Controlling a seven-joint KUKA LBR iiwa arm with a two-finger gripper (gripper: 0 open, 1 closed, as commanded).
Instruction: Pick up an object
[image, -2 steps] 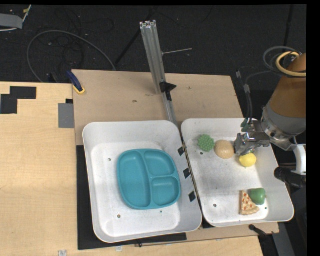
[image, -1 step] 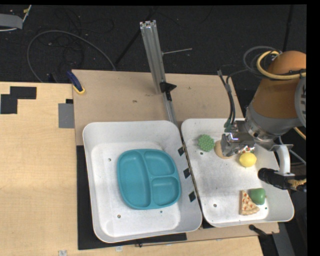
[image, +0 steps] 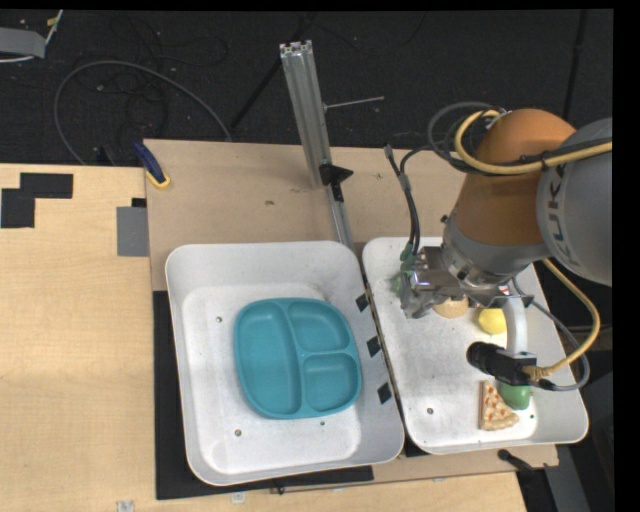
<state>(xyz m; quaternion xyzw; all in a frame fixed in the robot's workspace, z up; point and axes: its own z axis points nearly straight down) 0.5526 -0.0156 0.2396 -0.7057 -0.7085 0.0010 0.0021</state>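
My gripper hangs low over the upper left part of the right bin, under the orange-banded wrist. Just right of it lies a pale tan object, partly hidden by the wrist, and beyond that a yellow object. A pizza-slice toy rests near the bin's front right corner, with a small green object touching its upper right side. I see nothing held in the gripper.
The left bin holds a teal divided plate in its middle. A metal post stands behind the bins. The arm's body covers the back right of the right bin.
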